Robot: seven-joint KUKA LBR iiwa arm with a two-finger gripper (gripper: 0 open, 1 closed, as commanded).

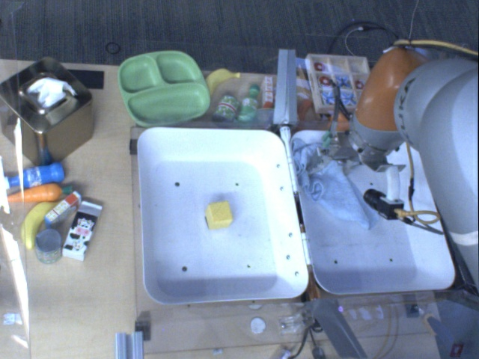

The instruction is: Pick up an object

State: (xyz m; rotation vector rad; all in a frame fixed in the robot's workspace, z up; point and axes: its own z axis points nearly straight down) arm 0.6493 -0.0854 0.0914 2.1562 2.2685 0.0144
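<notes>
Here, a yellow block point(219, 215) sits squarish, no clear long axis, mid left bin point(161, 275). The right bin point(389, 271) holds a blue cloth point(340, 193) near its far-left corner, under the gripper point(327, 157).

This is looking like a robotics lab. A grey industrial arm point(441, 118) is reaching over two white bins point(161, 275) that are sitting side by side on a wooden bench point(105, 290), cables point(419, 217) are trailing from its wrist, and toy food and a green tray point(165, 87) are lying around as test props.
</notes>
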